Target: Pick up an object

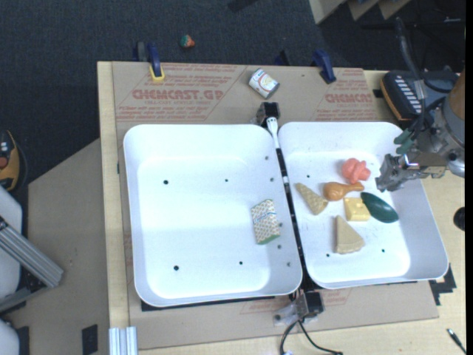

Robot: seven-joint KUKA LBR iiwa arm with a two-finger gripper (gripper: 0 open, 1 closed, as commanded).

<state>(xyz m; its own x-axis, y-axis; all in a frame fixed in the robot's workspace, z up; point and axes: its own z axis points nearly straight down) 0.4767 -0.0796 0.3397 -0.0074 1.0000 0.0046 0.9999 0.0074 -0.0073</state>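
The gripper (389, 177) hovers over the right bin (414, 261) beside the green leaf-shaped piece (380, 208); whether it grasps anything, I cannot tell.

A brown board (222, 95) printed with red lettering is lying under the bins. Two blue clamps (154, 59) are gripping its far edge. A small white box (263, 83) is resting on it. A tiny colourful ball (188, 41) is sitting on dark carpet (74, 21) beyond.

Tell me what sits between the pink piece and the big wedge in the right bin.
Camera view: between the pink piece and the big wedge lie the orange drumstick and, below it, the yellow block.
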